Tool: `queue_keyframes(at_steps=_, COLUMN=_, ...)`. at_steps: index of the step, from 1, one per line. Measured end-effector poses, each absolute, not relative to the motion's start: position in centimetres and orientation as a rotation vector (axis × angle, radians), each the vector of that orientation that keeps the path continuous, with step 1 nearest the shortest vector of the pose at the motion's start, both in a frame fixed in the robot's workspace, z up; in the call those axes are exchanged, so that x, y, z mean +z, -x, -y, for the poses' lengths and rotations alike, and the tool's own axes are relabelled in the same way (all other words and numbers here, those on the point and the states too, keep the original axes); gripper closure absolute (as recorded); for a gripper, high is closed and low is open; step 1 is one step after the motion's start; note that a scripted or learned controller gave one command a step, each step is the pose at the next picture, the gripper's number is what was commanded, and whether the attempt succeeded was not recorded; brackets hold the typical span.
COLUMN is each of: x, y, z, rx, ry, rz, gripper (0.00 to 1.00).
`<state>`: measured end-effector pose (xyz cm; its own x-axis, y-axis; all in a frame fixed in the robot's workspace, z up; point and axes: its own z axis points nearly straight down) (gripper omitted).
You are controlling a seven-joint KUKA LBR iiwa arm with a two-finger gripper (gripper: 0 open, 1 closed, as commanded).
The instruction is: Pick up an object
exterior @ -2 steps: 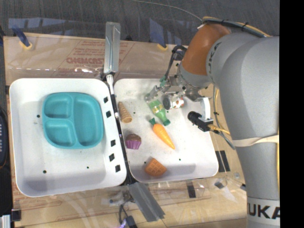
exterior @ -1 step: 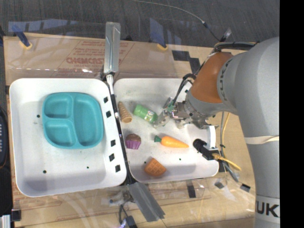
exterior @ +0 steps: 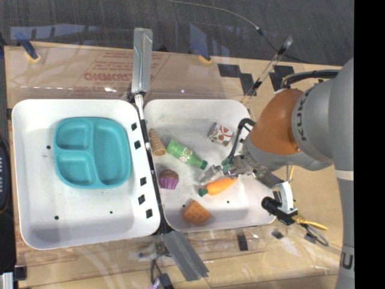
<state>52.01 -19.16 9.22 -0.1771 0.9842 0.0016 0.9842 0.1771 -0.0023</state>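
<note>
The gripper (exterior: 218, 174) is reaching low into the right bin (exterior: 240, 217) at the frame's lower centre, just above the orange carrot (exterior: 219, 186); whether it is spread or pinching, I cannot tell. A green bottle (exterior: 185, 154) is lying just left. A teal tray (exterior: 92, 151) is sitting in the left bin (exterior: 30, 221).

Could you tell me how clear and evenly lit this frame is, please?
Camera view: even, soft lighting; faint shadows under the green bottle and carrot; mild glare on the clear sheet behind the bins; the gripper looks slightly soft.
</note>
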Motion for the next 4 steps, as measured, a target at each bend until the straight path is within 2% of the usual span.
queue_keyframes(at_steps=1, x=10.3, y=-52.1, z=19.2, rx=0.000, ry=2.011, rz=2.413, gripper=1.00)
queue_keyframes(at_steps=2, x=9.3, y=-51.0, z=20.9, rx=0.000, ry=2.390, rz=2.037, gripper=1.00)
queue_keyframes(at_steps=3, x=9.2, y=-48.5, z=18.1, rx=-0.001, ry=2.681, rz=1.633, gripper=1.00)
queue_keyframes(at_steps=4, x=9.3, y=-48.5, z=18.7, rx=-0.005, ry=2.959, rz=1.053, gripper=1.00)
